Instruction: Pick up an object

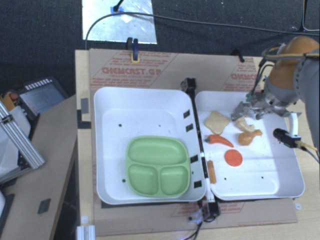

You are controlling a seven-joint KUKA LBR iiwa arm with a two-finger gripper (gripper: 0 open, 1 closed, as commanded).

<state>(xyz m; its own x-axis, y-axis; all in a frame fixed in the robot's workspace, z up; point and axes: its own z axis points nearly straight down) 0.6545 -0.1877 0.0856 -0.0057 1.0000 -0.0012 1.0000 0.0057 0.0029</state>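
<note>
Since lying left to right:
Left bin: holding green tray, three wells, nothing showing in them.
Right bin: holding carrot by the divider, pepper, bread, red disc, drumstick.
Drumstick: lying just below gripper; likely handling as light, stiff, slippery plastic; gripping across the fat end, probably.
Fingers: hanging slightly parted, gripping nothing.

Red print on the cardboard sheet under the bins reads "CHEMCAST", repeated at right.
</note>
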